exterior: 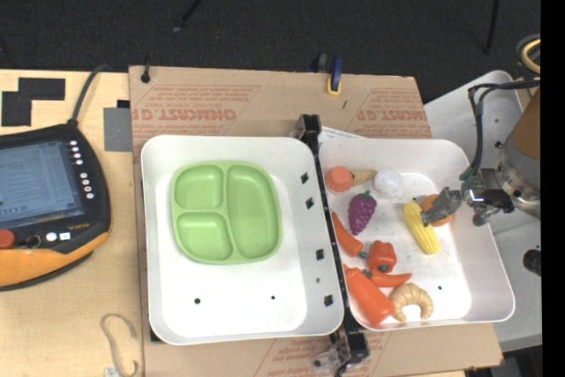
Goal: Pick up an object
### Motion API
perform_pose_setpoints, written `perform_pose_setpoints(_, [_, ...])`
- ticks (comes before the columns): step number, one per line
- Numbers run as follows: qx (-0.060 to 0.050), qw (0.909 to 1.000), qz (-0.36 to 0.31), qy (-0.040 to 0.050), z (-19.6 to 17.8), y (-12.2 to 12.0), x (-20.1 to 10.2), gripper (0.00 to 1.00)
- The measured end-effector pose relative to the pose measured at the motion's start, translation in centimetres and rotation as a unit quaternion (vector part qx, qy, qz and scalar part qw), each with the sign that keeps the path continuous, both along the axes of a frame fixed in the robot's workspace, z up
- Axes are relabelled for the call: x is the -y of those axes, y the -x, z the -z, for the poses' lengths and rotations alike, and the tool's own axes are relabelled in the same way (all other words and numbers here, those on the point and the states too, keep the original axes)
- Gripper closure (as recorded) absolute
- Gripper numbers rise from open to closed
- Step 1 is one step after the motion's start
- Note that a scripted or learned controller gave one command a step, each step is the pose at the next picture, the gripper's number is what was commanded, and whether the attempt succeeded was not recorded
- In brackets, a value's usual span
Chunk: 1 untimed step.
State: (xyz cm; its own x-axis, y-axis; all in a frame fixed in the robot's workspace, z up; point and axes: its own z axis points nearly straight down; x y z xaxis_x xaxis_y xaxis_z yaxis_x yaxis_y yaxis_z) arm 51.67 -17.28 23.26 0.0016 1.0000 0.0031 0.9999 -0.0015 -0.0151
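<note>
The right bin (481,278) holds several toy foods: purple grapes (361,209), a yellow corn cob (421,227), a red pepper (381,256), a white piece (388,183), a peach-coloured cone (341,179), an orange chilli (346,236), a large carrot (371,297) and a croissant (413,302). My gripper (447,202) reaches in low over the bin's right side, just right of the corn cob. A small orange piece (433,213) lies right at its tip; whether it is gripped is unclear.
A green divided plate (227,214) lies in the left bin (168,296). Black clips (318,225) join the two bins. A teach pendant (44,199) rests on the bench at far left. Cardboard (265,106) lies under both bins, with a clamp (335,77) at its back edge.
</note>
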Motion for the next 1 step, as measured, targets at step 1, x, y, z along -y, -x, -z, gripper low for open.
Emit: perform_pose_setpoints(1, [0.007,1.0000,-0.001,0.0015,-0.69,-0.24,0.03,0.00])
